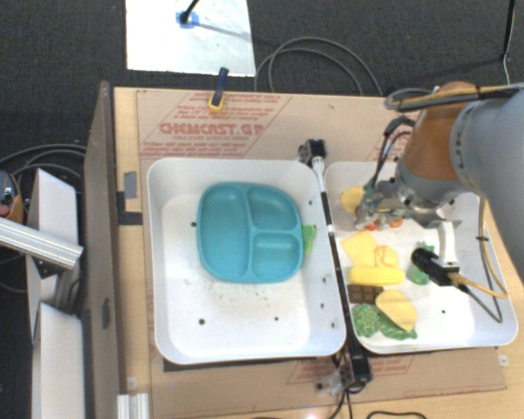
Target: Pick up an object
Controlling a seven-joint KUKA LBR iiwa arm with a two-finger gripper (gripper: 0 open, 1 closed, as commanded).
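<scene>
The grey robot arm with its orange band [437,142] looms nearest, reaching in from 3 o'clock. Its gripper [382,212] hangs low over the 10 o'clock part of the right shallow white plastic bin [493,330]. Whether the fingers are apart or together cannot be told from this angle.

Just at 9 o'clock of the gripper lies a small round yellow toy piece [351,199], which looks the likeliest thing to pick. At 6 o'clock, a pale yellow wedge [365,248], a bright yellow oblong block [375,275], a dark brown piece [360,292], a yellow lump [395,308] and a green leafy piece [373,323] crowd together, touching. The left white bin [170,321] on the counter holds a teal divided plastic plate [249,232].

The round piece is the better choice, since it lies apart from the cluster. However, it is close to the bin wall at 9 o'clock. The gripper should centre squarely above it and come straight down. It should close only once it straddles the piece, then lift vertically.
</scene>
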